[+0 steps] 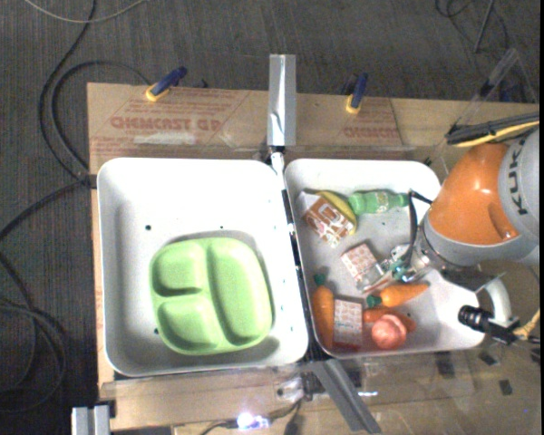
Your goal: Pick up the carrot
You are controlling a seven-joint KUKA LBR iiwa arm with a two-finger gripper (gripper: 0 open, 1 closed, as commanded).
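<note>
The carrot, orange and tapered, lies on its side in the right bin, near the bin's front right. My gripper hangs right over the carrot's left half, close to it or touching it. The wrist hides the contact. The grey arm with its orange band reaches in from the right above the bin's right wall.
A second orange piece with a green top lies by the right bin's left wall. Around it are a red-pink ball, small printed packets, a banana and a green bottle. The left bin holds a green divided plate.
</note>
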